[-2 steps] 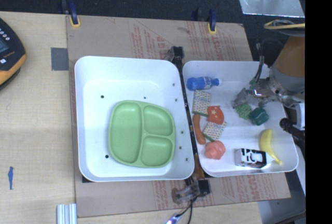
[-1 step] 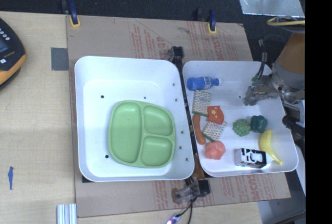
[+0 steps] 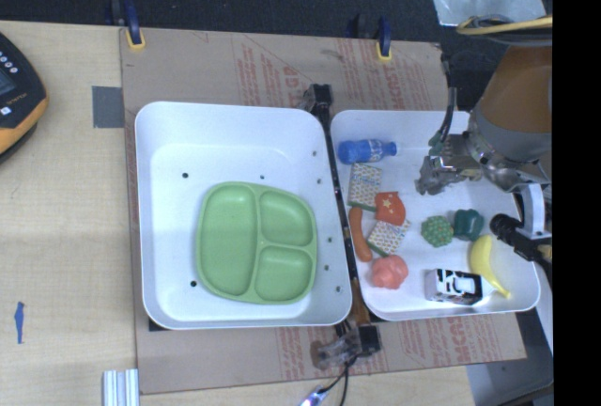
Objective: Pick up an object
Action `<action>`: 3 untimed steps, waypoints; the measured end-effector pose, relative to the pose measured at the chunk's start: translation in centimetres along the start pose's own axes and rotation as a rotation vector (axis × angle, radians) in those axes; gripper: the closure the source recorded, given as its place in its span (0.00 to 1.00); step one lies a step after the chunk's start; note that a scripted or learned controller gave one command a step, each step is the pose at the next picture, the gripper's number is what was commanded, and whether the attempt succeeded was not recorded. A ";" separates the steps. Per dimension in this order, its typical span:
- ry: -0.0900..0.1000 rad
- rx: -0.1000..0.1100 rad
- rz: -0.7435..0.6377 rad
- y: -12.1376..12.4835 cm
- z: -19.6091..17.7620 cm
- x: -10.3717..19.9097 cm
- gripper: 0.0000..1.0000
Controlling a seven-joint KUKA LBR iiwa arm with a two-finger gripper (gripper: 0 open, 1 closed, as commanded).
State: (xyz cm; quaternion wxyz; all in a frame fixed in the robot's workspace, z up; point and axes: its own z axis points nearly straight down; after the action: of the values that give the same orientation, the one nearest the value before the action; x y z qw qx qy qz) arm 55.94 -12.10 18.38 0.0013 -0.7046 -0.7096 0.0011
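Note:
My gripper [image 3: 436, 173] hangs over the right white bin [image 3: 413, 127], in its upper right part, above bare bin floor. Several small objects lie below and left of it: a blue bottle [image 3: 366, 150], a patterned packet [image 3: 365, 185], a red pepper-like piece [image 3: 390, 207], an orange carrot [image 3: 359, 236], a second patterned packet [image 3: 385, 238] and a pink-red ball [image 3: 389, 271]. A green broccoli [image 3: 437, 230], a dark green piece [image 3: 468, 224], a yellow banana [image 3: 488, 265] and a black-and-white box [image 3: 454, 286] lie towards the bin's front right. I see nothing held by the gripper.
The left white bin [image 3: 160, 141] holds a green divided plate [image 3: 255, 242]. The arm's orange band and grey body [image 3: 515, 108] cover the right bin's far right corner. Clamps [image 3: 383, 38] hold the cardboard sheet at the back edge.

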 end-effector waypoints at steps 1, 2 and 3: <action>0.000 0.001 0.001 -0.1 0.1 -0.1 0.00; 0.000 0.002 0.002 0.1 9.3 2.4 0.00; -0.002 0.003 -0.001 0.2 8.2 2.2 1.00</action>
State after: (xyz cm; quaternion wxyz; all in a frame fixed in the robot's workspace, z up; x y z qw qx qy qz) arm 56.05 -9.86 10.16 0.0018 -0.7042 -0.7100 0.0028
